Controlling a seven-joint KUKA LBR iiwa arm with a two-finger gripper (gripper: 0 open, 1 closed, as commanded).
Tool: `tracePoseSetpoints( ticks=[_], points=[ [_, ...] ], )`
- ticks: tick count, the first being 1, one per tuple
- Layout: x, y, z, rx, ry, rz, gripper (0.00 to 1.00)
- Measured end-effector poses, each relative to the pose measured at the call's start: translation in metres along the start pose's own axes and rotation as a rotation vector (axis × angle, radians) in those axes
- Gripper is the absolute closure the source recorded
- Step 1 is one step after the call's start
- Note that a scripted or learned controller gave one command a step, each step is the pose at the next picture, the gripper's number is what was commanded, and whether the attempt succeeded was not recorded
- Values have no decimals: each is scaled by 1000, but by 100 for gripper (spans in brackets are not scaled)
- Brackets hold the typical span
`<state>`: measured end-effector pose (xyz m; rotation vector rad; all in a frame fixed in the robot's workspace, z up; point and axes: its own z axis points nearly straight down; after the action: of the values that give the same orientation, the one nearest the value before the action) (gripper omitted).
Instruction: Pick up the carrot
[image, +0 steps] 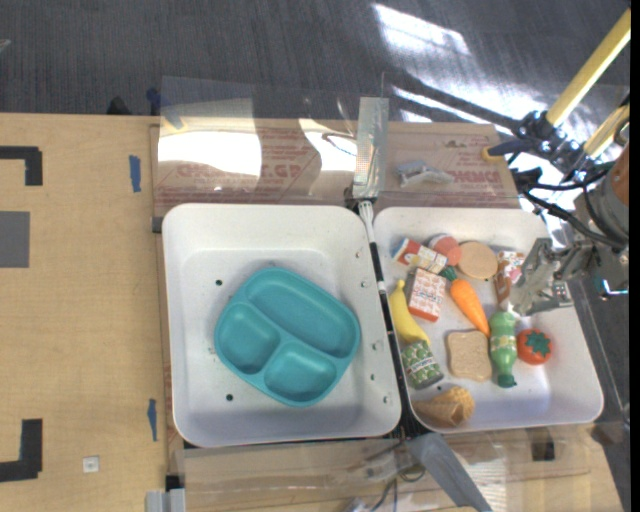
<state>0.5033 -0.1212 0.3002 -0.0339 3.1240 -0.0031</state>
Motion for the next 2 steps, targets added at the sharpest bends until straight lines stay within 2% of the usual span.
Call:
tracePoseSetpoints(
  ticks=[2],
  points=[
    [-5, 0, -22, 2, -18, 2, 100]
  ],
)
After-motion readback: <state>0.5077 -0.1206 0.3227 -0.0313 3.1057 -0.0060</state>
